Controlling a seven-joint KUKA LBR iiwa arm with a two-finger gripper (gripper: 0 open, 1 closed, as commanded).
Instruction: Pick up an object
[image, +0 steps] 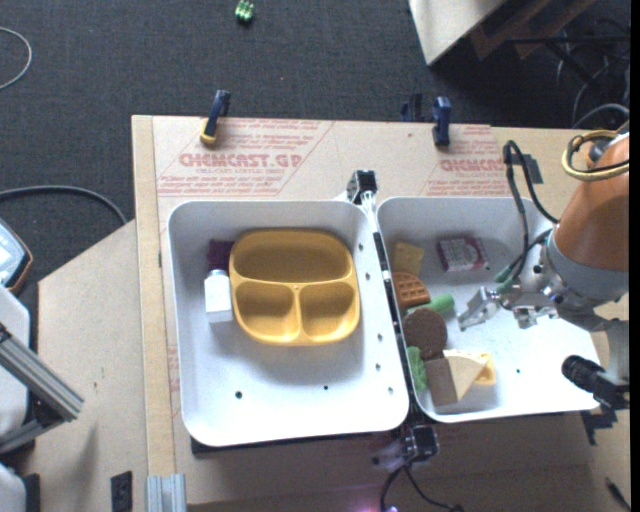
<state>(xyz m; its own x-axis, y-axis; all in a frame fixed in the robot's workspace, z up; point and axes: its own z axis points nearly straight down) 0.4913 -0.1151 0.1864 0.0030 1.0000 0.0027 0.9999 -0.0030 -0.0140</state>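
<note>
Worktop (250, 150) carries two shallow white bins side by side.

Left bin (190, 330): yellow divided tray (294, 285) with three compartments sits near the middle. A small white bottle (218, 295) lies touching the tray's left edge, with a dark purple item (220, 250) just above it.

Right bin (520, 385): toy food crowds the left side along the wall. From top to bottom: tan slice (406, 257), waffle piece (411, 291), green piece (440, 303), brown round disc (426, 330), then a tan wedge (463, 375) over a brown block (440, 385) at the lower edge. A small pink-and-white packet (460, 252) lies apart near the upper wall.

Gripper (478, 308) sits over the middle of the right bin, just right of the green piece and the disc. Jaws: cannot tell how wide; nothing visibly between them.
</note>
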